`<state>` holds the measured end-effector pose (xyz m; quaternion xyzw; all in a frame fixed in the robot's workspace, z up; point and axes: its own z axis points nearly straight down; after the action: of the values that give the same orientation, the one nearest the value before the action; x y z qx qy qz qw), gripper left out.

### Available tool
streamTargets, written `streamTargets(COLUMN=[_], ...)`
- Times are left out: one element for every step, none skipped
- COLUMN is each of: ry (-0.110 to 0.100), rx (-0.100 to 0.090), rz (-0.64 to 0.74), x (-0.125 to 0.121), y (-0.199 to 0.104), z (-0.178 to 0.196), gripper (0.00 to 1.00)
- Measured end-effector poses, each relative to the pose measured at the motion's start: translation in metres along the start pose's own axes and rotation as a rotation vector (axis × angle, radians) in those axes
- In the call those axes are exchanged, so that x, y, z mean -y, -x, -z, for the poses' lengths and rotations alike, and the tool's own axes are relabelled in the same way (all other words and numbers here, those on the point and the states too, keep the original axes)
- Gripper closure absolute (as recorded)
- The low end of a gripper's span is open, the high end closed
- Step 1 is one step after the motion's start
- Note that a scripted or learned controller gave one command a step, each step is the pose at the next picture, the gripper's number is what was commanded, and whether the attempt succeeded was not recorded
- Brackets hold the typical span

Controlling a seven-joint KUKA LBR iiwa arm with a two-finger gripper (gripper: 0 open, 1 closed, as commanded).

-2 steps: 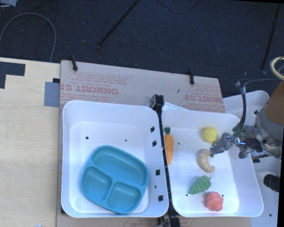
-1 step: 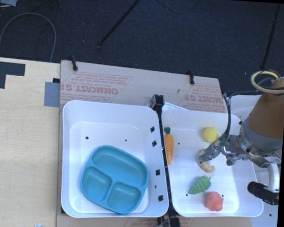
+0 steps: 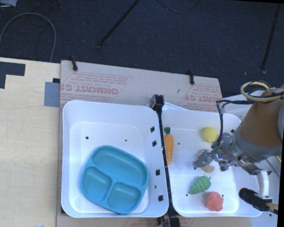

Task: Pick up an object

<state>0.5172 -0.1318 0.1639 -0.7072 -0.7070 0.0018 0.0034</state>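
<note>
My gripper (image 3: 203, 161) hangs low over the middle of the right bin (image 3: 190, 120), reaching in from the right. A small pale object (image 3: 207, 168) lies just beneath it, partly hidden; contact is unclear. A yellow ball (image 3: 210, 134) rests behind the gripper. In front of it lie a green bumpy toy (image 3: 200, 184) and a pinkish-red toy (image 3: 214, 201). An orange carrot (image 3: 168, 147) lies along the bin's left wall.
The left bin (image 3: 76, 115) holds a blue divided plate (image 3: 115, 178) toward its front. A black divider rail (image 3: 159, 151) separates the two bins. The grey and orange arm (image 3: 261, 127) covers the right bin's right side.
</note>
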Motion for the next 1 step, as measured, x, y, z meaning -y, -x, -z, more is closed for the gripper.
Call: streamTargets(ry=[0.001], rx=[0.0], rz=[0.0], x=[-0.0016], y=[0.0037], z=[-0.0621], gripper=[0.0])
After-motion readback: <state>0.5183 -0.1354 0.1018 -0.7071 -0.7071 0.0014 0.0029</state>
